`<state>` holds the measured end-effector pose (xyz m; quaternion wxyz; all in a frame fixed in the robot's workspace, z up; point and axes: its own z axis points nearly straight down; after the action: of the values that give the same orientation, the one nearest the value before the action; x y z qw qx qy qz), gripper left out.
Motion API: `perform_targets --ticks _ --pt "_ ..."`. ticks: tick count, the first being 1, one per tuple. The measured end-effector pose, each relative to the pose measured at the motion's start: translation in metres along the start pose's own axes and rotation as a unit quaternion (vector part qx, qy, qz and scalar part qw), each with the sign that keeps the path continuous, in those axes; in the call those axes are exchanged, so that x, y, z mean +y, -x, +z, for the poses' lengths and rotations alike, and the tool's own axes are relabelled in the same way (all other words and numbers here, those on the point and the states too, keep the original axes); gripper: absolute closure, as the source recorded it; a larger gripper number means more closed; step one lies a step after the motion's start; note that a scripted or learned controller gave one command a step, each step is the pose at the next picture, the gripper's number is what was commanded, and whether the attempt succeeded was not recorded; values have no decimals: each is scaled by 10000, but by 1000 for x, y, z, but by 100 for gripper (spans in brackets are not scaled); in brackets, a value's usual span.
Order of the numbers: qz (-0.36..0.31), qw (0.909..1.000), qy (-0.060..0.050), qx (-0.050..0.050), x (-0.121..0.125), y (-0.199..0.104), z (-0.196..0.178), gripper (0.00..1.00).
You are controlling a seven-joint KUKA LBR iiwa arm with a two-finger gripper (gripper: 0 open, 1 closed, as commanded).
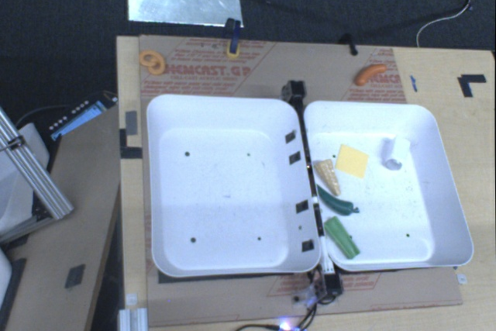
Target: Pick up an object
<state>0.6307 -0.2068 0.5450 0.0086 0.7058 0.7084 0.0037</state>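
Cardboard-brown tabletop (310, 62) carries two shallow white bins side by side. From where I stand the left bin (225, 182) has nothing but small dark dots on its floor, while the right bin (434, 190) holds all the loose things. Going down in size there: a yellow square slab (353, 161) near the middle, a green block (341, 236) lying close to the near wall, a dark green pepper-shaped piece (336, 202) just above it, a ridged tan cone (328, 177) tight against the dividing wall, and a small white cup-like piece (390, 151) off to the right, well apart from the others. Outside the bins, an orange sausage shape (370, 74) lies on the far right of the board, and a small tan ring (153, 62) on the far left. As for the pincer, I can't tell how it stands, nor how these things lie relative to it.
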Motion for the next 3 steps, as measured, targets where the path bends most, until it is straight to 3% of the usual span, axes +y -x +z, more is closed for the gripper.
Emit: perform_targets --ticks 1,2,3 --pt "-43 9999 -122 56 -19 -102 99 100" --pt "19 10000 -24 18 -33 -77 2 100" --pt "48 10000 -75 18 -62 4 9 100"
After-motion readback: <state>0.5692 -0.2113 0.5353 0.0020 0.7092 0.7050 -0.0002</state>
